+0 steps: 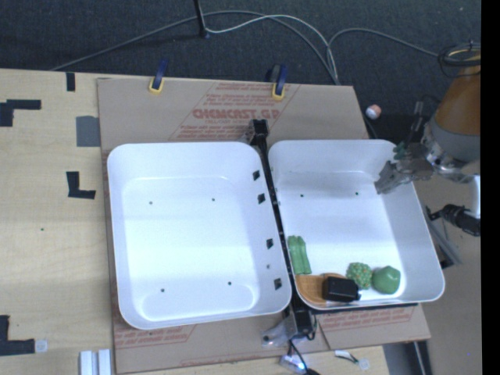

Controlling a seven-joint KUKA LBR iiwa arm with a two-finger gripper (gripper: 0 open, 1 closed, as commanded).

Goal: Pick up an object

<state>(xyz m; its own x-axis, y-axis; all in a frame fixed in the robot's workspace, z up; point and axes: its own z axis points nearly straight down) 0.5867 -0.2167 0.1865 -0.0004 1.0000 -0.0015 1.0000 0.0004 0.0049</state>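
Camera view: I have the gripper point(388, 178) at the right bin's point(336, 162) far right rim, hanging off the arm point(457, 123) that enters from the right. Nothing sits between the fingers that I can see; whether they are spread or closed I cannot tell at this size.

Objects are clustered in the right bin's near corner: a green block point(298, 254) beside the divider, a black object point(341, 289) lying on a wooden piece point(312, 288), a bumpy green object point(359, 274) just beside it, and a smooth green object point(386, 279) touching that. The left bin point(187, 233) holds nothing I can pick out.

Judgement: approach step, no grasp yet. The next move calls for travel toward the near corner, well apart from the gripper, then descent on one piece; the smooth green object looks least crowded.
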